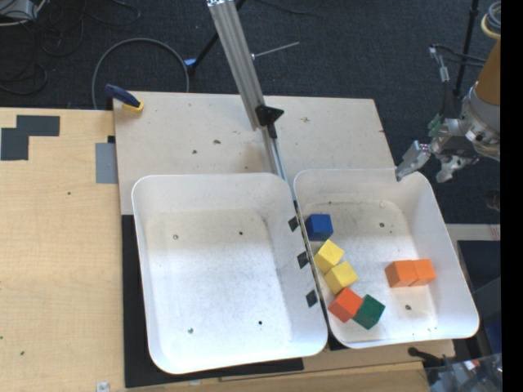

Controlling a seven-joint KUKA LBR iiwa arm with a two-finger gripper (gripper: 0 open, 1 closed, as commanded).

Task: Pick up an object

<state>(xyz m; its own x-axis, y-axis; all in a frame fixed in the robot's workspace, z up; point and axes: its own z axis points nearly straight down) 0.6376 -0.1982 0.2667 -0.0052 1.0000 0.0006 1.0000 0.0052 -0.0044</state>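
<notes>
- Gripper hovers above the right bin's upper right corner, fingers spread and gripping nothing.
- Blocks lie in that bin: blue block, two yellow blocks, red block, green block, orange block.
- No readable writing shows.

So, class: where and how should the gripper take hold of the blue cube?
Probably from straight above, fingers closing on the blue cube along the bin's length. Its left face sits close to the right bin's wall and a yellow cube lies just in front, so those sides look tight; its right and far faces stand clear. The gripper hangs beyond the bin's far corner.
</notes>
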